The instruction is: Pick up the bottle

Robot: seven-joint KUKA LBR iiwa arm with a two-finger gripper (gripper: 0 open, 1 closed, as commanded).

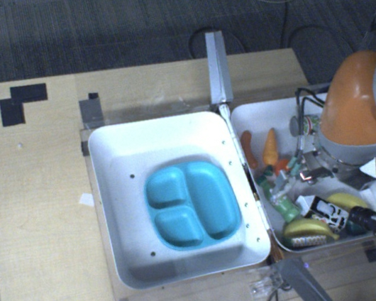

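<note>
- While the grey arm with its orange band [353,106] hangs over the right-hand shallow white bin [278,110], the gripper [306,172] sits low among the clutter there; whether it is wide or narrow I cannot tell, since the wrist hides that part.
- Just left of the gripper lies what looks like the small clear plastic bottle with a green cap end [281,203], tilted on its side, near the divider between the bins; it is small and partly blurred, so this reading is a judgement.
- Around it crowd an orange carrot-shaped toy [270,147], a slim reddish stick-like piece [247,148], a yellow banana-shaped toy [306,227] and a black-and-white printed box [330,210].
- On the left, the other white bin [123,193] holds a light blue three-compartment plastic tray [191,203], well apart from the work.
- Judging by the pose, the step in hand is the approach to the grasp; nothing is seen held.
- Next, the gripper would need to centre over the bottle's body, straddle it across its narrow width, and close without catching the neighbours.
- Both bins rest on the pale wooden desk [42,222].
</note>
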